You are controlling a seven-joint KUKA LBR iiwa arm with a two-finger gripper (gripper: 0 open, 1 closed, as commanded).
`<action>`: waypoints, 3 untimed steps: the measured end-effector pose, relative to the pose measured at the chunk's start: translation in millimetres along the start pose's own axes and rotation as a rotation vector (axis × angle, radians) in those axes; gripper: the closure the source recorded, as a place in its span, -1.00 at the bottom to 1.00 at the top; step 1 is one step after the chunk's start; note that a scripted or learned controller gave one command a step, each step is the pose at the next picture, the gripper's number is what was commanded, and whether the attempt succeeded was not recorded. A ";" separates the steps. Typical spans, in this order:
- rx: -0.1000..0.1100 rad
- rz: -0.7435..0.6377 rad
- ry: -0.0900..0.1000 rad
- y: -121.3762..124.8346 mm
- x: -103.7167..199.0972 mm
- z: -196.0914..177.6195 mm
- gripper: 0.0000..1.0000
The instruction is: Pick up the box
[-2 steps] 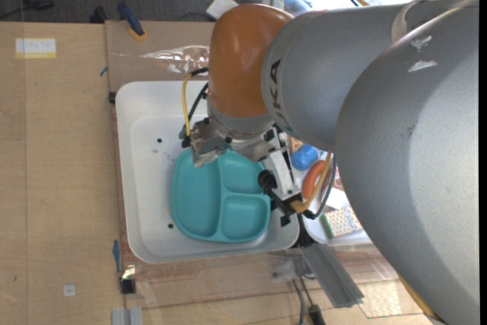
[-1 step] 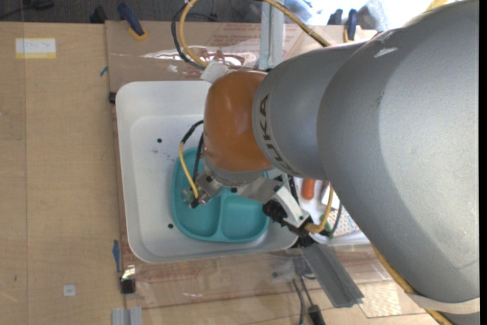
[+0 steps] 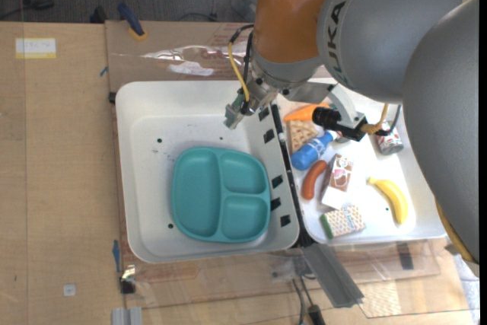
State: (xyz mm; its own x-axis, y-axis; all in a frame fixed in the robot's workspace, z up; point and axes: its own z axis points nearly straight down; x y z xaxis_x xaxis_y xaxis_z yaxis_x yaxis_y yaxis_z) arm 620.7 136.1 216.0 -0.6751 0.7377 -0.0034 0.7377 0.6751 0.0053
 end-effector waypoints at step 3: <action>0.001 -0.057 0.001 33.0 50.5 -6.2 1.00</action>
State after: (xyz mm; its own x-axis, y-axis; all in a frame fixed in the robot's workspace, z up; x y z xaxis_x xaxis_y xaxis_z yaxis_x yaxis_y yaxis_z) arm 611.0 195.6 222.2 -0.7163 0.6978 -0.0027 0.6978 0.7163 0.0038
